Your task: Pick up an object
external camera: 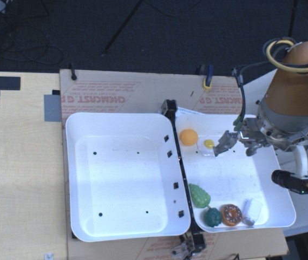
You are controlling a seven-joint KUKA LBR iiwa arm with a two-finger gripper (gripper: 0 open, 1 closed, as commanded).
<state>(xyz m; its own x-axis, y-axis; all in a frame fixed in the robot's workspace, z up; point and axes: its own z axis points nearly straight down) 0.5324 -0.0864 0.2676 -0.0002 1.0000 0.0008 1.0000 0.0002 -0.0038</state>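
Your gripper (225, 144) hangs over the right bin (283, 221) — you cannot tell its grip — just right of a small yellow piece (209, 143), itself right of the orange ball (189, 137).

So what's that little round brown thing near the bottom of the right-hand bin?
It looks like a toy doughnut: a small ring with a hole in the middle, brown with pale speckles like sprinkles. It lies flat on the floor of the right bin, near its front edge. A dark teal lump sits close on one side and a white block on the other.
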